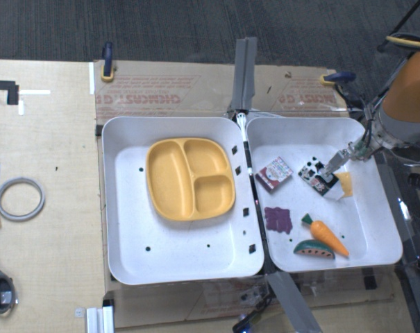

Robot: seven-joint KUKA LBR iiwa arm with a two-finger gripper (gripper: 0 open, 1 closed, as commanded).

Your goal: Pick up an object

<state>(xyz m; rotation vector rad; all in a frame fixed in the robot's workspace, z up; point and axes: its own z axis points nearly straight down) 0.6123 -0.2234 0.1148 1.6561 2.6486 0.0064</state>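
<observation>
Gripper (325, 180) down in the right bin (383, 220), going for the grab.
It sits on a black-and-white object (311, 171) beside a yellow wedge (345, 183); grip state: cannot tell. Next, a clean lift.

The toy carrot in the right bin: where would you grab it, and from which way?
Grip the carrot across its orange middle, coming straight down. It lies flat, slanted, and its long sides seem free; the watermelon slice crowds its lower end, so a mid-body pinch looks safest.
</observation>
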